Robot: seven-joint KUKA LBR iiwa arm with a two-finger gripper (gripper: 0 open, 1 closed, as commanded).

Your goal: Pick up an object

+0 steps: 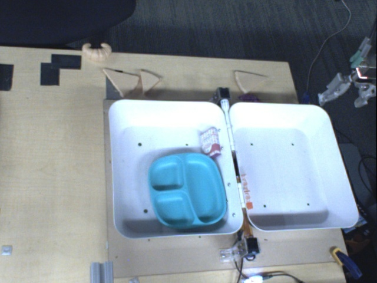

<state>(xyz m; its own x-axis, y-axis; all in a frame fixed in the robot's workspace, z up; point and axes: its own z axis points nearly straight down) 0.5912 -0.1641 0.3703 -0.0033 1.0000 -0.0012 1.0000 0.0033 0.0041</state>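
We see a pale wooden bench [53, 175] that fills the left and middle of the scene, with dark floor beyond it at the far side and on the right. On it stand two shallow white bins, touching along their inner edges. The left bin [126, 158] holds both loose things, and the right bin [288, 158] shows its bare white floor. In the left bin a teal plate [187, 188] with three compartments lies flat towards the near right corner, close to the bin's near wall. The gripper [353, 81] shows at the far right, out past the right bin's far right corner and over the dark floor, well apart from both things. It is too small and too blurred for us to tell whether it is spread or pressed together, and we see nothing in it. A small white and red packet [210, 141] lies just beyond the plate's far right edge, near the wall between the bins.
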